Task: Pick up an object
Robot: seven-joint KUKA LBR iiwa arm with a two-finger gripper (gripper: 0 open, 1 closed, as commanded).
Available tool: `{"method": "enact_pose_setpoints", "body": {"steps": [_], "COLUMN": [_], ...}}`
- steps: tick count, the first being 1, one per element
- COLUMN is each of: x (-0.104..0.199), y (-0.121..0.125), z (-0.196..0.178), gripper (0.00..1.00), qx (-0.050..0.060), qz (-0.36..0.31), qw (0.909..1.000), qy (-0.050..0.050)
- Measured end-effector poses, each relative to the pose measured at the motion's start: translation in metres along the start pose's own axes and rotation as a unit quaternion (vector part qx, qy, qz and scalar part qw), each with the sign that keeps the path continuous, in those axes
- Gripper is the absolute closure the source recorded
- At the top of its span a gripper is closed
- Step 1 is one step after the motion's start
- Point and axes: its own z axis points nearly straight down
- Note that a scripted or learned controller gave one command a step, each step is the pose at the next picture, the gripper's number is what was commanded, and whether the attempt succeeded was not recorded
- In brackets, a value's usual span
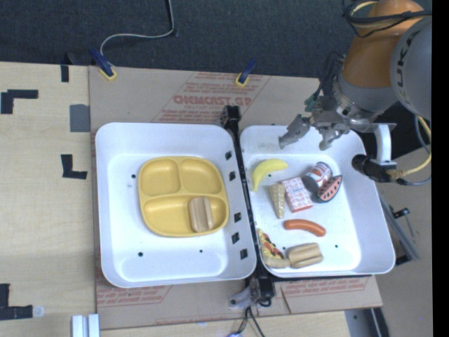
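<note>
While the claw [309,137] hangs with its two fingers spread apart and nothing between them, the pick has not yet begun in any visible way. It sits over the twelve o'clock edge of the right bin [372,255], and every item there lies loose on the white floor. The banana [267,170] is nearest, just toward seven o'clock of the fingertips; further toward six o'clock lie a small carton [297,193], a pale wedge [278,199] touching it, a sausage [304,226] and a bread roll [304,255], while a watermelon slice [331,188] rests toward five o'clock. The left bin [116,209], at nine o'clock on the surface, holds a yellow divided plate [168,181] with a bun-like piece [201,214]. As I judge it, choosing, descending, closing and lifting all remain to be done.
</note>
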Motion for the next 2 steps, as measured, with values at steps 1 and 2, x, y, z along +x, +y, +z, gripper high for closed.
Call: {"method": "enact_pose_setpoints", "body": {"steps": [1, 2], "x": [-0.020, -0.005], "y": [-0.031, 0.019], "z": [0.130, 0.155], "gripper": [0.00, 0.00], "qx": [0.001, 0.002], "qz": [0.001, 0.000], "qw": [1.0000, 1.0000], "qy": [0.000, -0.002]}}
